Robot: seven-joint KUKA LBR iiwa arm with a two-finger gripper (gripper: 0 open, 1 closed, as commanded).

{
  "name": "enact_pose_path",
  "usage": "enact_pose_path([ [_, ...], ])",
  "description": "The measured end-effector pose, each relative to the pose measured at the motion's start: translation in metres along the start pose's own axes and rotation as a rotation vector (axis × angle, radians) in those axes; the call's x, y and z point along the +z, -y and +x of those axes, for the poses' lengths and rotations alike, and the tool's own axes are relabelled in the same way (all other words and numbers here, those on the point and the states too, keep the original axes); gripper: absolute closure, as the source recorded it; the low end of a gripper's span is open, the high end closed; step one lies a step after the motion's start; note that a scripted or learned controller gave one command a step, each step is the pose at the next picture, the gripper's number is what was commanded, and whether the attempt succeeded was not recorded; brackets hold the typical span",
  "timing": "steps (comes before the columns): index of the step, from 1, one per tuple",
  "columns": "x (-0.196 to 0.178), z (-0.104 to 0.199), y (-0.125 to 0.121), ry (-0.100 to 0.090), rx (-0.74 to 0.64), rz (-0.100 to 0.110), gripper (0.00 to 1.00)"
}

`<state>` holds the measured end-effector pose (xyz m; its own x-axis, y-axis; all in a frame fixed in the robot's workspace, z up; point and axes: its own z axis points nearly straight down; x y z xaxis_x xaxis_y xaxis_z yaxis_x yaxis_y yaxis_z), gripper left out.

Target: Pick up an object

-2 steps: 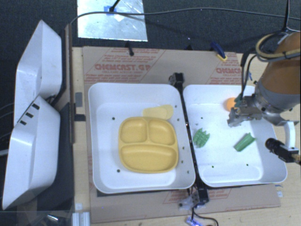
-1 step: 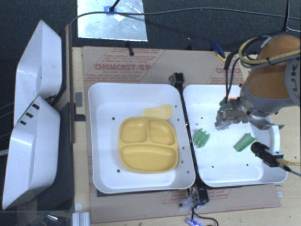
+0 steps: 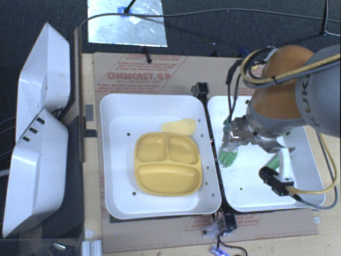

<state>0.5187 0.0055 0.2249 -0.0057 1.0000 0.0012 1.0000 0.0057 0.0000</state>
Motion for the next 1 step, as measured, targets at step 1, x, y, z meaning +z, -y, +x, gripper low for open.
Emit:
enact_pose_path([
  [1, 0.0063, 0.0588, -0.0012, 0.0, 0.001, 0.0, 1.0],
])
